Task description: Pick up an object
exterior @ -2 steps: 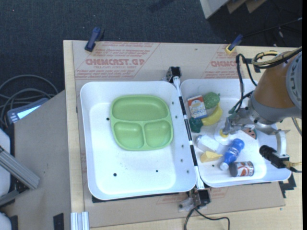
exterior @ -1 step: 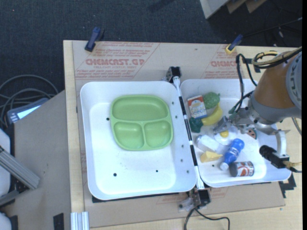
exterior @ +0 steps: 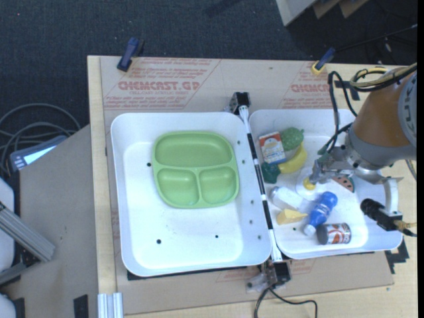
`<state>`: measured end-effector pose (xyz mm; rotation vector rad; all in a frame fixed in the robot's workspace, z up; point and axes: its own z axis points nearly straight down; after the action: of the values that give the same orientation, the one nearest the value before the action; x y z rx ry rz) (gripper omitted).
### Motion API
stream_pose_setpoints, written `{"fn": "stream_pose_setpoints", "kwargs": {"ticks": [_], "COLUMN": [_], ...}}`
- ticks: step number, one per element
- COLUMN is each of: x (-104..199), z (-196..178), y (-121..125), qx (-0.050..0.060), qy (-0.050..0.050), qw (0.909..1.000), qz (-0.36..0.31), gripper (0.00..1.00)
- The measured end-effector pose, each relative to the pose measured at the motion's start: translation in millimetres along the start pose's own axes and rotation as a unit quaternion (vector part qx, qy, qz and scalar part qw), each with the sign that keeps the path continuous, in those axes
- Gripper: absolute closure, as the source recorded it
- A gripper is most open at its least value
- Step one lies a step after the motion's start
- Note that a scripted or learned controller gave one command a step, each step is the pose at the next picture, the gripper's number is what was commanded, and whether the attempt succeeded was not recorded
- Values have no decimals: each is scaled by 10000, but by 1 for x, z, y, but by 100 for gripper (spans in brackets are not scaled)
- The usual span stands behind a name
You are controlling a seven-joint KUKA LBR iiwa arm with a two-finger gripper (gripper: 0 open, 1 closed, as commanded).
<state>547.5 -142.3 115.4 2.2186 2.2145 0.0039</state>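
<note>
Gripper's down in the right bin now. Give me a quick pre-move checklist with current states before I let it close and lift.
1. Gripper is inside the right bin: ok, low among the clutter.
2. One clear target under it: cannot tell; the yellow piece, blue bottle and banana all crowd that spot.
3. Finger state: cannot tell from this angle.
4. Something already held: cannot tell; nothing is visibly between the fingers.
5. Lift path free of neighbours: not ok; the blue bottle and small can lie close beside the wrist.
6. Left bin has set-down room: ok; beside the green divided plate there is bare floor.
</note>
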Motion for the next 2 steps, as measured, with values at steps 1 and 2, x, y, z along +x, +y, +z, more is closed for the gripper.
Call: {"fn": "stream_pose_setpoints", "kwargs": {"ticks": [1,2], "x": [0,24], "z": [0,30], "y": [0,12], "qx": [2,28], "qy": [0,14], "qw": [10000,10000], "qz": [0,-12], "gripper": [0,0]}}
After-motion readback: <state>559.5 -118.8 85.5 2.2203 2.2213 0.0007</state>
